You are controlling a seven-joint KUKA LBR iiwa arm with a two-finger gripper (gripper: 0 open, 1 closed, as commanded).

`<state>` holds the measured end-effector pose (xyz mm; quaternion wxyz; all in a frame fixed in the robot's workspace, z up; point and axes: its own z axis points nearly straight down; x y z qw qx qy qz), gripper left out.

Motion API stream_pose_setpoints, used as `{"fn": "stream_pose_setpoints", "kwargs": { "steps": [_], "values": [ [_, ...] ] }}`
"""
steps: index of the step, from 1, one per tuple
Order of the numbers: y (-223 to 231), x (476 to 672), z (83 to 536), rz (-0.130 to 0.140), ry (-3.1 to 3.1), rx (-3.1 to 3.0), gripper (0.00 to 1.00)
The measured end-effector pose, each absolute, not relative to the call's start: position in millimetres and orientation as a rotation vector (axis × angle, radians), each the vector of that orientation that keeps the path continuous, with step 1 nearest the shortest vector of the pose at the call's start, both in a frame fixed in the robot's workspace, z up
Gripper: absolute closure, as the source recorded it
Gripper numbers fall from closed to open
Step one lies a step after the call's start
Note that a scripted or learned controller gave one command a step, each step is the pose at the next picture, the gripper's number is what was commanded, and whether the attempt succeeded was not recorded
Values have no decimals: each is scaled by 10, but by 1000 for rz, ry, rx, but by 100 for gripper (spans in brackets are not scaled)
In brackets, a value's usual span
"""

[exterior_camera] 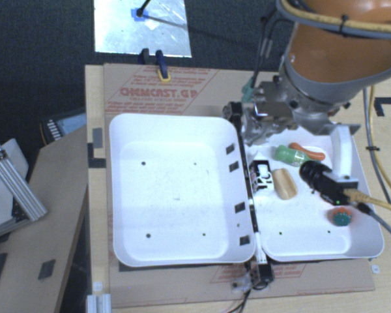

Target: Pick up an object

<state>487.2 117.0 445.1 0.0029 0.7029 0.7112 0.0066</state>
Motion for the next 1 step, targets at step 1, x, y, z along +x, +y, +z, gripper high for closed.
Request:
{"fn": "stream_pose_setpoints", "kwargs": {
  "steps": [1],
  "values": [
    [1379, 4865, 4450, 5, 2228, 2214, 100]
  ]
}}
